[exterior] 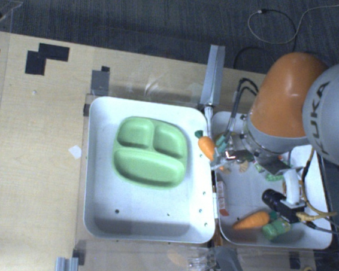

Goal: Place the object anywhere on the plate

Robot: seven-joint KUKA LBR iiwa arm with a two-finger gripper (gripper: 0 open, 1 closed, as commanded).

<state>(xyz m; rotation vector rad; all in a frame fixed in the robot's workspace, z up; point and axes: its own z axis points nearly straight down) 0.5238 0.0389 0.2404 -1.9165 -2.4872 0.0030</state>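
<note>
Two carrots show in the camera view: one (pixel 207 146) is apparently pinched in the pincer (pixel 214 153) at the green plate's (pixel 151 150) three o'clock, another (pixel 252 220) lies in the right bin (pixel 312 240). The arm should carry toward nine o'clock, over a compartment, before releasing.

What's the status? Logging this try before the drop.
Gripper at left bin's right edge, carrying small orange toy carrot between its fingers. Green three-compartment plate bare, carrot not yet over it. Second orange carrot lies in right bin.

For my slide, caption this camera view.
Arm's pincer beside a carrot near the green plate; another carrot lies in right bin.
</note>
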